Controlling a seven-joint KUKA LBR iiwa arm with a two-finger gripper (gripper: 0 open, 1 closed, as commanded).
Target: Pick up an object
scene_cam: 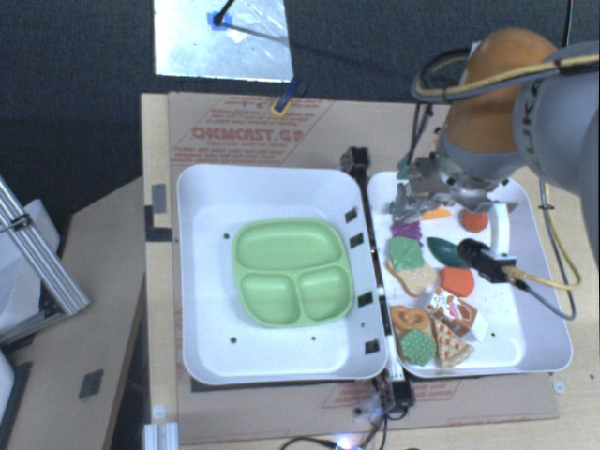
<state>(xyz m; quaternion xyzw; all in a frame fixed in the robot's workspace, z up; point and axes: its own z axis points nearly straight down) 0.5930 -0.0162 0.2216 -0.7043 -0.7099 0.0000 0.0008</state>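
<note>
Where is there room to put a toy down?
The left bin has bare white floor all around the green tray, widest along its left wall and near edge. The tray's three wells hold nothing too. The right bin is crowded along its left side, under the hand.

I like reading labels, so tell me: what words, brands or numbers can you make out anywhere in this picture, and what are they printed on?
"QUIKCAST" is my best reading of the large red print on the cardboard sheet under the two bins; the letters after it are too blurred to tell.
Smaller red lines above and below that print: too small to read.
Faint red print on the cardboard's front edge: unreadable.
</note>
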